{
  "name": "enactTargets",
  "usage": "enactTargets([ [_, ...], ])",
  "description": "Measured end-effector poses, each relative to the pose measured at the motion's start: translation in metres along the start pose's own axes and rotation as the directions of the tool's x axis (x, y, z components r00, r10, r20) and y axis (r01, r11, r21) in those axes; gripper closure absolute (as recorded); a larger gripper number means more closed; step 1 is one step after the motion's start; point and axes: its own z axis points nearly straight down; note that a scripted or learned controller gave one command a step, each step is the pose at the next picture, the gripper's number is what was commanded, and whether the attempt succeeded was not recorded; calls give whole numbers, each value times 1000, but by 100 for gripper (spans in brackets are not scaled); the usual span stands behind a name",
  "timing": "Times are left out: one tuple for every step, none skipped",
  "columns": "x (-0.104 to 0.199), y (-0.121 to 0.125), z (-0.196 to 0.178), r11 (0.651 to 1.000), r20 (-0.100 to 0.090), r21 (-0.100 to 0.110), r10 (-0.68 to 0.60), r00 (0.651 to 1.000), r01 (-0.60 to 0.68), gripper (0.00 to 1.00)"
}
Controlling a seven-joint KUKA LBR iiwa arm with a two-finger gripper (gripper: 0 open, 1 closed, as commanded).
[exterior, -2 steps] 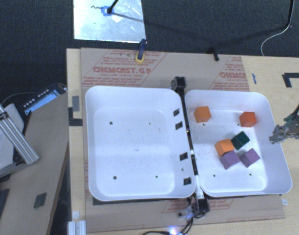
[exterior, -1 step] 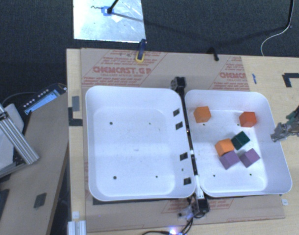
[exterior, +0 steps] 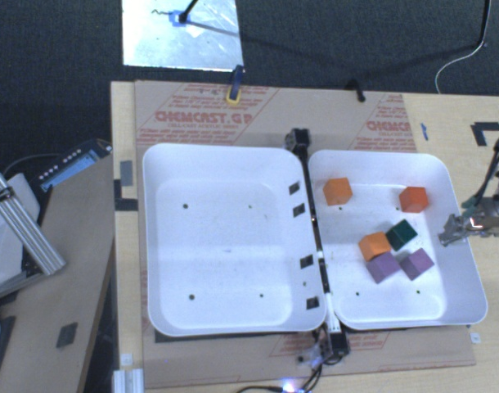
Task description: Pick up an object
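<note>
The right bin (exterior: 458,301) holds several small blocks. An orange block (exterior: 338,191) lies at its upper left and an orange-red block (exterior: 413,198) at its upper right. In the middle, an orange block (exterior: 375,245) and a dark green block (exterior: 402,233) touch. Two purple blocks (exterior: 383,266) (exterior: 416,262) lie just below them. My gripper (exterior: 460,229) comes in from the right and hovers over the bin's right rim, right of the green and purple blocks. Nothing shows in its grasp.
The left bin (exterior: 155,170) sits beside the right one, joined by black clips (exterior: 307,260) along the shared edge. A shiny sheet (exterior: 180,23) lies on the dark floor at the top. A metal rail (exterior: 20,228) slants at the far left.
</note>
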Motion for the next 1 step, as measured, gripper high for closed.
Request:
enactTargets([
  [-10, 0, 9, 1000, 1, 0, 3, 1000, -3, 100],
])
